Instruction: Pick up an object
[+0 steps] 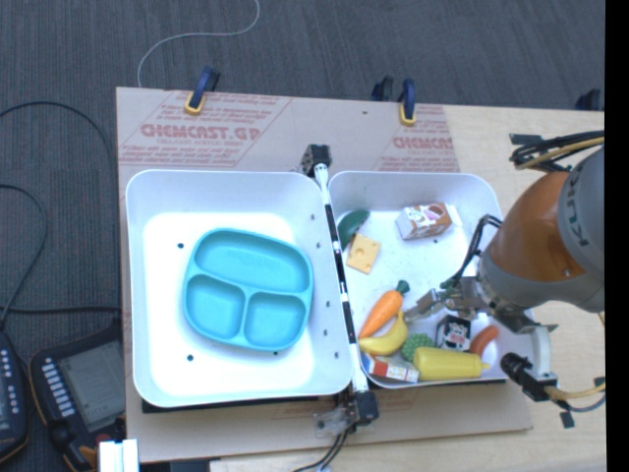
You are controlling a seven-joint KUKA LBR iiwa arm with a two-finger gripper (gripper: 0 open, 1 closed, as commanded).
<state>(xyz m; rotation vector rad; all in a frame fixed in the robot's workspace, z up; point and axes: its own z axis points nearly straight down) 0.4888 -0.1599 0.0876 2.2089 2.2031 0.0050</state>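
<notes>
The grey arm with its orange band (531, 234) reaches in from the right and bends down over the near right corner of the right-hand shallow white bin (462, 185). Its tool (447, 308) sits low among the toys there, and whether it is open or closed cannot be told from this angle; nothing can be seen held by it.

Just beside the tool lie a small black-and-white block (454, 332), a red rounded piece (484, 339) and a long yellow plastic cob-like piece (448, 364) along the near wall. To the left of these are a green knobbly toy (418, 344), a yellow plastic banana (385, 339) and an orange plastic carrot with a green top (383, 309). A small red and white tube (390, 370) lies against the near rim. Further back in the same bin are a yellow wedge of toy cheese (364, 254), a dark green curved piece (351, 224) by the divider, and a brown and white carton (425, 221).

The left-hand white bin (157, 205) holds a light blue plastic tray with three compartments (248, 288). Both bins rest on a desk covered with printed brown board (197, 131).
</notes>
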